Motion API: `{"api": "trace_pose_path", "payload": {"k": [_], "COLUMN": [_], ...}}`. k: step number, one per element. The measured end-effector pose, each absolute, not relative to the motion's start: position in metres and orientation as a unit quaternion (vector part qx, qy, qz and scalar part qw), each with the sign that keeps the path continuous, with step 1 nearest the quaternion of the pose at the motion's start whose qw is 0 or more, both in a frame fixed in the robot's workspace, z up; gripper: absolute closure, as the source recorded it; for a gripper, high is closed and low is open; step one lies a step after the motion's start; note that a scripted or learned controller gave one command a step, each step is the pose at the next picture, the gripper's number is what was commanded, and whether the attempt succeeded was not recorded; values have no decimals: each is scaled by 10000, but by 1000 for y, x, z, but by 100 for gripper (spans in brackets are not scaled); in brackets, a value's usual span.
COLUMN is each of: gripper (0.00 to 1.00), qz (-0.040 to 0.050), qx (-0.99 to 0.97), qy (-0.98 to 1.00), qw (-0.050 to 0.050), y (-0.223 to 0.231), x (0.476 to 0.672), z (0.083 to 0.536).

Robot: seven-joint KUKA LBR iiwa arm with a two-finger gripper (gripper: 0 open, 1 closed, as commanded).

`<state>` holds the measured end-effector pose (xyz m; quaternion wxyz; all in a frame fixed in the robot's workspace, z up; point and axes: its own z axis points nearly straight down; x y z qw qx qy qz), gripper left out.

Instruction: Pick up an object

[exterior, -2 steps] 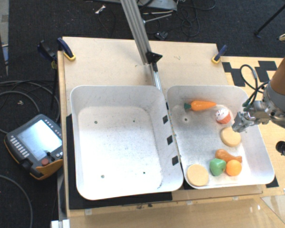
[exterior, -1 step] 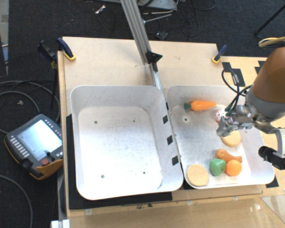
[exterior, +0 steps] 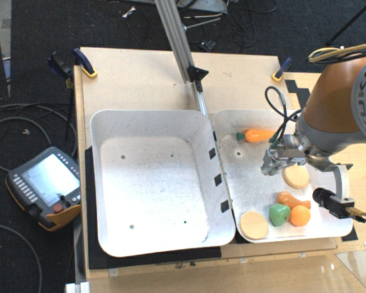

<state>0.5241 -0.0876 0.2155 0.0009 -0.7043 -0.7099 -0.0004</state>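
The jaws (exterior: 273, 163) hang low in the right bin (exterior: 244, 191), just beside the pale round piece (exterior: 296, 176) and below the toy carrot (exterior: 257, 135). Whether they are open I cannot tell. Nothing looks lifted; the pick seems still ahead.

In the right bin (exterior: 244, 182), a carrot (exterior: 258, 135) is placed at the far side, a potato (exterior: 296, 176) toward the right wall, and a cookie (exterior: 254, 224), pepper (exterior: 279, 214) and orange (exterior: 300, 215) along the near wall.
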Motion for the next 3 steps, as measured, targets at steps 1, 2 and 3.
{"api": "trace_pose_path", "payload": {"k": [1, 2, 3], "gripper": [100, 100, 100], "qz": [-8, -15, -8], "qx": [-7041, -7037, -7041], "qy": [-7101, -7105, -7101], "qw": [1, 1, 3], "y": [-42, 16, 61], "x": [527, 522, 517], "z": [220, 235, 239]}}
